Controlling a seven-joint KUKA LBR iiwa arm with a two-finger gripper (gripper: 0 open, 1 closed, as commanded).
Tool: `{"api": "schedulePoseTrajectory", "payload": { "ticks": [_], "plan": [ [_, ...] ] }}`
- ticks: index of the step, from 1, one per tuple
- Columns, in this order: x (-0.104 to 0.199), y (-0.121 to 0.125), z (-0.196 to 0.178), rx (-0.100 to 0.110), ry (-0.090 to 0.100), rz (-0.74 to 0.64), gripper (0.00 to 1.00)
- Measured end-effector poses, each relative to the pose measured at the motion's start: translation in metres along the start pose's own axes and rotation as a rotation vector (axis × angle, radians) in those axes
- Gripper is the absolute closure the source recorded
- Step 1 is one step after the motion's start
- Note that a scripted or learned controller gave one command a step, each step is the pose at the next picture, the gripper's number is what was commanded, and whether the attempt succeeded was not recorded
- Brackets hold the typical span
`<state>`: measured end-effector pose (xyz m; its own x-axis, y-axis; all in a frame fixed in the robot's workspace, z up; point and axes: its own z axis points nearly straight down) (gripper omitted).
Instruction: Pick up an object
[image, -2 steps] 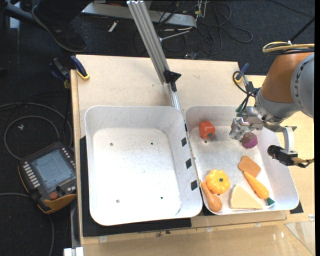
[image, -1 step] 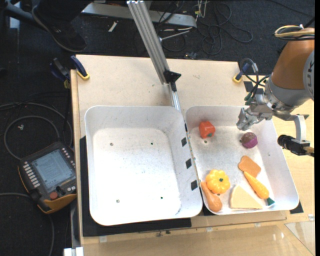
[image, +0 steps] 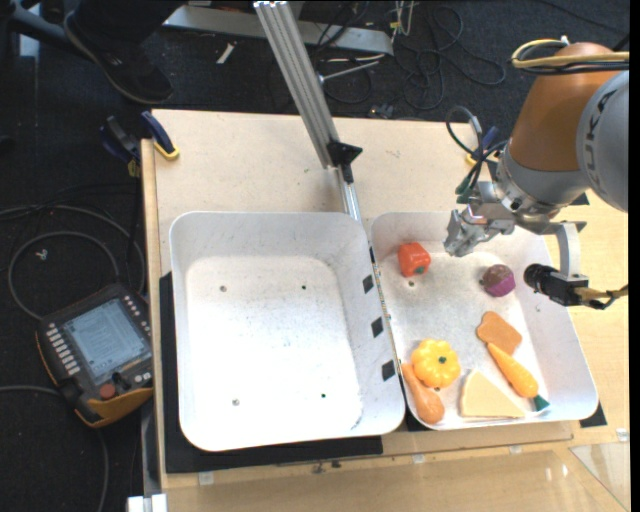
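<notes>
The gripper (image: 463, 240) hangs over the far part of the right bin (image: 580, 350), between the red pepper (image: 413, 258) and the purple onion (image: 498, 280); whether it is open cannot be told. Nearer lie a yellow pepper (image: 436, 362), cheese wedge (image: 489, 397) and carrot (image: 514, 371).

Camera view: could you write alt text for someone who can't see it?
A grey and orange robot arm's end effector hovers over the right bin, which holds toy foods: a red pepper, purple onion, yellow pepper, carrot and cheese wedge. The left bin sits beside it.
</notes>
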<state>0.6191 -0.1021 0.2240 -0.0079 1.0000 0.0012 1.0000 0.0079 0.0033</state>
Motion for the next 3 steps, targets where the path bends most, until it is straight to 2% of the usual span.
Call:
{"api": "schedulePoseTrajectory", "payload": {
  "ticks": [1,2,3],
  "plan": [
    [0.050,0.010,-0.010,0.001,0.000,0.000,1.00],
    [0.097,0.005,-0.012,0.004,0.001,0.000,1.00],
    [0.158,0.006,-0.019,0.002,0.001,-0.002,1.00]
  ]
}}
